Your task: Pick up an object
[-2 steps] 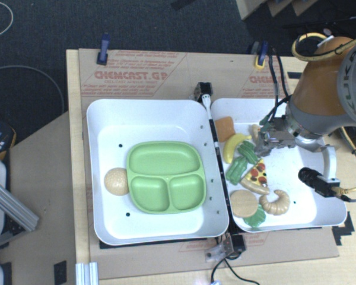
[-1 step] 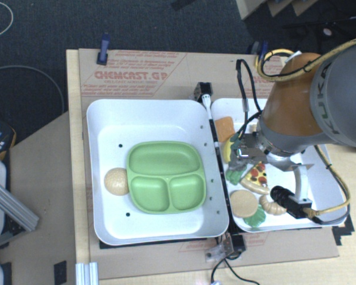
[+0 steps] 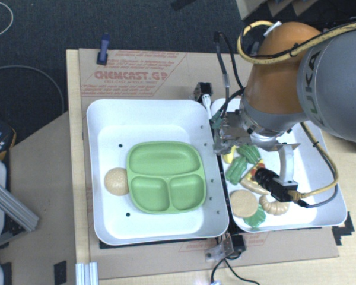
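Observation:
The arm reaches over the right bin, and my gripper hangs low at that bin's left side. Directly under and beside it lie toy foods: a yellow piece, a green pod and another green piece. Nearer the front lie a beige round disc, a tan curled piece and a green leafy piece. The wrist hides the rear of this bin.
The left bin holds a green divided plate with a beige round piece touching its left edge. A ridge between the two bins runs just left of the gripper. Cables hang behind the arm.

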`<action>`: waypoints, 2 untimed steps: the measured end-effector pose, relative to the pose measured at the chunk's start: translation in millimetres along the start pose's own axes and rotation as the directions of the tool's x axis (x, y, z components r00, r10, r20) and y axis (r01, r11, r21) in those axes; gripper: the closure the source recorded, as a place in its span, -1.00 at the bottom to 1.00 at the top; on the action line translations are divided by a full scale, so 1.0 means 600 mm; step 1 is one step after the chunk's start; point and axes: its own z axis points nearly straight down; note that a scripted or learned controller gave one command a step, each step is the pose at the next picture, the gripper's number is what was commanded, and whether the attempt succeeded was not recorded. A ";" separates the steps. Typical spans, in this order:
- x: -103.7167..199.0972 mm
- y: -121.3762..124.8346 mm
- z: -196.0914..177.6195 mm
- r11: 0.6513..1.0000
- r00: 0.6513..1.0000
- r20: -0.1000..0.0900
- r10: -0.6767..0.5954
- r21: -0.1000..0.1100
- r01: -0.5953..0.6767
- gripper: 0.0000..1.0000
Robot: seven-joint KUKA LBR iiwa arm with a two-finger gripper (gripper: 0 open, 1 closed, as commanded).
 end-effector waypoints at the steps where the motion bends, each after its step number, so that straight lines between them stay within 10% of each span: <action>1: 0.061 -0.067 -0.146 1.000 1.000 -0.001 0.002 -0.001 -0.002 1.00; 2: -0.017 -0.069 -0.017 1.000 1.000 0.004 0.014 0.017 -0.014 1.00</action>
